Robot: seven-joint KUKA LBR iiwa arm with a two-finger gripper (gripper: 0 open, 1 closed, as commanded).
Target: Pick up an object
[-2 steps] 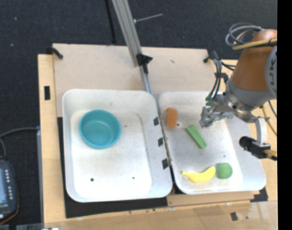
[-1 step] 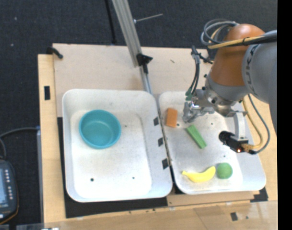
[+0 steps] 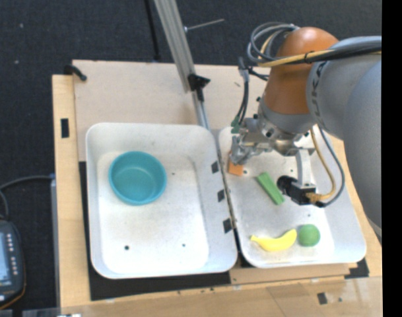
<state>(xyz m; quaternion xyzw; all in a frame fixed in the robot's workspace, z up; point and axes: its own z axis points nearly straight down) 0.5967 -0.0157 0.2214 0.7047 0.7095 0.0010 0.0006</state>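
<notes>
You've got the arm (image 3: 333, 78) filling the upper right of the frame, grey w/ the orange band, reaching down toward center. Below it sit two white bins side by side: left bin (image 3: 187, 243) spans mid-left, right bin (image 3: 346, 236) mid-right to lower right.

Left bin holds a teal bowl (image 3: 138, 177) in its upper left part, nothing else of size.

Right bin has the candidates. A banana (image 3: 274, 242) lies near the bottom edge, w/ a green ball (image 3: 309, 235) just beside it on the right. A green block (image 3: 270, 188) lies tilted near the bin's middle. Smallest is an orange block (image 3: 235, 170) at the bin's upper left, close to the wall shared w/ the left bin.

The gripper (image 3: 239, 156) hangs right over that orange block, at or just above it. Can't tell whether the tips are spread or closed, or whether the block is actually pinched; it's too small and partly covered by the wrist hardware.

Step in hand, as I read it: the descent/grasp stage on the orange block, lift not yet shown. Next move calls for a firm close on the block, then a straight rise clear of the bin wall. Watch that wall: the block is close to it, so a finger could catch the rim or nudge the block away.
</notes>
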